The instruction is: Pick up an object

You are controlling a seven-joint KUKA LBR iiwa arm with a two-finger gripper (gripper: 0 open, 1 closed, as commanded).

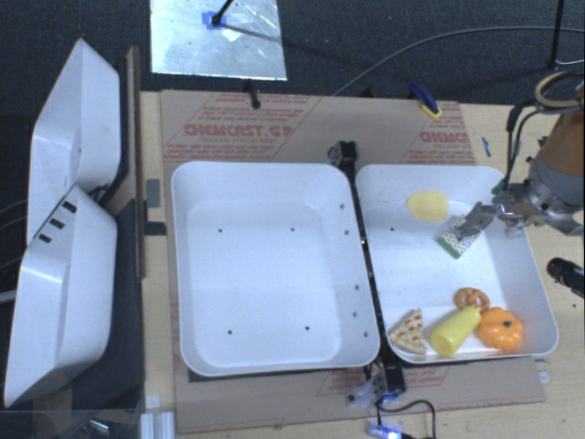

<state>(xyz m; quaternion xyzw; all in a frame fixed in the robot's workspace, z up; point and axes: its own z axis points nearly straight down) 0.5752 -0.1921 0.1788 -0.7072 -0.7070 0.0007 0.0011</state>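
Claw (pixel 473 220) is sitting over the right bin (pixel 523 273), reaching in from the right edge, its tip right at a small green-and-white block (pixel 452 241) that is lying on the bin floor; cannot tell whether the claw is spread or closed, or whether it is actually gripping the block. Cardboard sheet (pixel 274 122) under both bins is carrying red print reading "CHEMCAST", partly covered, repeated at the far left and far right. Right bin is holding everything: a pale yellow lemon-like piece (pixel 428 206) at the far side just left of the claw, and along the near edge a pizza-slice toy (pixel 409 331), a yellow bottle shape (pixel 454 331) lying tilted, a small pretzel (pixel 471 297) touching its top end, and an orange pumpkin (pixel 500 328) just right of the bottle. Left bin (pixel 265 263) is sitting beside it, rims nearly touching. Two more white bins (pixel 69 236) are leaning stacked off the bench at far left. A shiny metal plate (pixel 217 26) is lying beyond the bench.
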